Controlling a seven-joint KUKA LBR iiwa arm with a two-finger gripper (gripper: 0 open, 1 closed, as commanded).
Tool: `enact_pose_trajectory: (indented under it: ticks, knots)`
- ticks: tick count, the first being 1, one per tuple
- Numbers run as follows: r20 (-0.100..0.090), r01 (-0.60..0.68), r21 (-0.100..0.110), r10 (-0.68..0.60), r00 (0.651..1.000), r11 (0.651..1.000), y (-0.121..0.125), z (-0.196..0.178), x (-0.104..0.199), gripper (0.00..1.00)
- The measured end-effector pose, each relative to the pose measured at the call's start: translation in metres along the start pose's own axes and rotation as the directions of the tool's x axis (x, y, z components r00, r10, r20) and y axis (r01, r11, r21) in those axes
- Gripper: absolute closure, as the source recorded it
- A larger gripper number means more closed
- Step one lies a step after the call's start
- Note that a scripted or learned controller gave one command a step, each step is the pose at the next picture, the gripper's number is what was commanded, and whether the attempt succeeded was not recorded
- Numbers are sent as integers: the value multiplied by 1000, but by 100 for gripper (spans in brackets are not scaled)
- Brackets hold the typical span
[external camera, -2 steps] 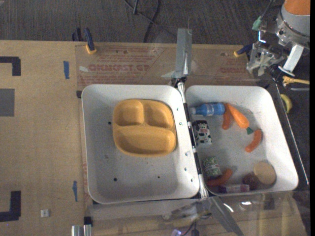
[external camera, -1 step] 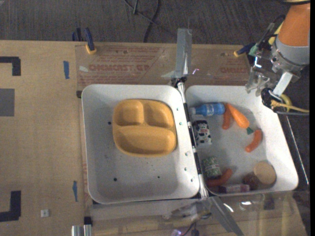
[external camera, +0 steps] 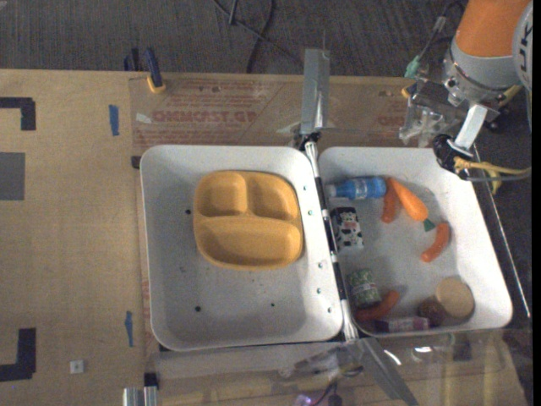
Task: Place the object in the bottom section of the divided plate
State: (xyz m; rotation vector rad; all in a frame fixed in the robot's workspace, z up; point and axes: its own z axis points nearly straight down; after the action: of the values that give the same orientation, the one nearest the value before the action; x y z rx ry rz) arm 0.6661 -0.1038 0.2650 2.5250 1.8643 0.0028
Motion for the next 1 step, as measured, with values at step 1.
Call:
enact_pose_trajectory:
  ticks: [1]
  knots:
    - [-1, 155, 5, -155, 988, 988, -14, 80, 48, 100]
